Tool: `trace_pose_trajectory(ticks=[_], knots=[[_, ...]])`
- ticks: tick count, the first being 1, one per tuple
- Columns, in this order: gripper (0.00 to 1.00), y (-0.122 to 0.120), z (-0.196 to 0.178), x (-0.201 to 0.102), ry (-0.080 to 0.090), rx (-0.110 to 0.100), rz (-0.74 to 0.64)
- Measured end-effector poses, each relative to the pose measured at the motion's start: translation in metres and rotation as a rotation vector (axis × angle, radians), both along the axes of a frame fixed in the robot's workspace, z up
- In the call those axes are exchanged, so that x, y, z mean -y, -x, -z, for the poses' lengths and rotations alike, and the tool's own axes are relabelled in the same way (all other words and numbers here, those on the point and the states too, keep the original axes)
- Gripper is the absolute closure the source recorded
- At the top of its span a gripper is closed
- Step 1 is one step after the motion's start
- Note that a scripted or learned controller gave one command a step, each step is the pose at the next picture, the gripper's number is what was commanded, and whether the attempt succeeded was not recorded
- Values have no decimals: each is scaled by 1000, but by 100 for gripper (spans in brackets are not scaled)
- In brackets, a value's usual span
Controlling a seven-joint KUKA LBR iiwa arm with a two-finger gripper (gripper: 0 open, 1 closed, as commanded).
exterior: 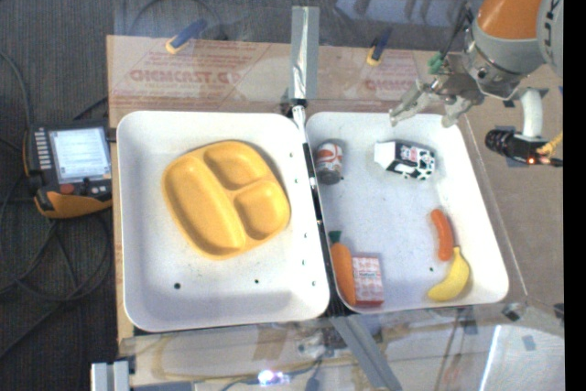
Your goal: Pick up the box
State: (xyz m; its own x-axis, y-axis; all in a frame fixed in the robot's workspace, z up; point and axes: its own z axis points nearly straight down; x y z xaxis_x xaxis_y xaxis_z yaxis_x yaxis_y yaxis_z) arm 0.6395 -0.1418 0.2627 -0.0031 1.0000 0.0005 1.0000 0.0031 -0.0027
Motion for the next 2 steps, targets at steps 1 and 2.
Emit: trace_pose_trajectory(ticks=[1,2], knots=[[0,25,150,-25,2,-2,142],[0,-23,175,-8,-13,-42,182]])
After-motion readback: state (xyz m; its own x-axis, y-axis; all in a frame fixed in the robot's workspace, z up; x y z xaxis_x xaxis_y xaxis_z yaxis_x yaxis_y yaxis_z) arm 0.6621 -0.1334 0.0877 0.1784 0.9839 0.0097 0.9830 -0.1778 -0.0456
